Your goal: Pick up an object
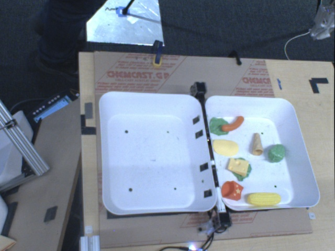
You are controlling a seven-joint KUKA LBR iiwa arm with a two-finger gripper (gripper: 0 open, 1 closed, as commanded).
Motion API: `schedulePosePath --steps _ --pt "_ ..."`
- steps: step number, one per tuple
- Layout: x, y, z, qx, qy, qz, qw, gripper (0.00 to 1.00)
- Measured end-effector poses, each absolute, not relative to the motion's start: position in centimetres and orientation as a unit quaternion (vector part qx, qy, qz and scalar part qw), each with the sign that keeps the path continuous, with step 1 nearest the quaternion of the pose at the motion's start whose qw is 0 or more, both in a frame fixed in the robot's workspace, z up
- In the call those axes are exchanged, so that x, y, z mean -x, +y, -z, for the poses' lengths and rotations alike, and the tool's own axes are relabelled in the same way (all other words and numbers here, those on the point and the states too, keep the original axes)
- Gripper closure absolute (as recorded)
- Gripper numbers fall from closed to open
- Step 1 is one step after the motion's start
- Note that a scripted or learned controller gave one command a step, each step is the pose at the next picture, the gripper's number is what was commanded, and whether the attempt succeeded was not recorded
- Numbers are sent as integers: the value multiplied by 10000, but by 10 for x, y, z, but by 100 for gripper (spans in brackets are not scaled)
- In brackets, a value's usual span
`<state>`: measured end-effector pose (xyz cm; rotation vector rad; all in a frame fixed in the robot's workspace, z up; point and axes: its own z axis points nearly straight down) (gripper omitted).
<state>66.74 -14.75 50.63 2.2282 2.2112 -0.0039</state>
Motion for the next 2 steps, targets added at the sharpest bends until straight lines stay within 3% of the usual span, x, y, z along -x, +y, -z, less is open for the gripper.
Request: schedulePosePath --steps 1,2 --pt "-668 -204 -537 -7084 7058 -6 36 100" --pt "-599 -158 -536 -7050 7092 -8 -4 100"
